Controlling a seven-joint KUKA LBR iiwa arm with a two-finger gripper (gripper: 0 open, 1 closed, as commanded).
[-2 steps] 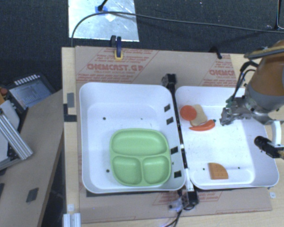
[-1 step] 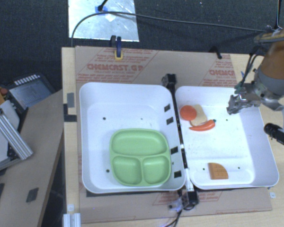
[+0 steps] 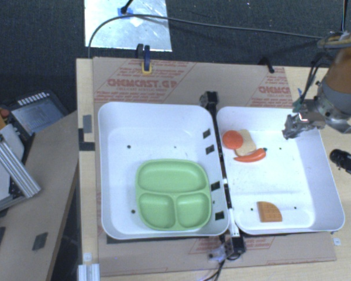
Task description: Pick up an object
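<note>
Camera view showed my gripper [image 3: 293, 127] at the right of the frame, hovering over the upper right corner of the right bin [image 3: 324, 174]. Its state I could not tell; it was too small and blurred, and I saw nothing held there.

Nearest, left of the gripper and well apart from it, lay a cluster in the bin's upper left: a round red piece [image 3: 233, 139] touching a pale cream block [image 3: 246, 140], with a red-orange chili pepper [image 3: 251, 155] against their lower edge. A tan bread slice [image 3: 269, 212] sat alone near the bin's lower edge.

I judged all four to be light, stiff toy food, smooth and somewhat slippery. The bread slice looked easiest: isolated, taken across its flat sides. The pepper I would pinch across its narrow middle.

The left bin [image 3: 114, 157] carried a green divided plate [image 3: 172, 193].
</note>
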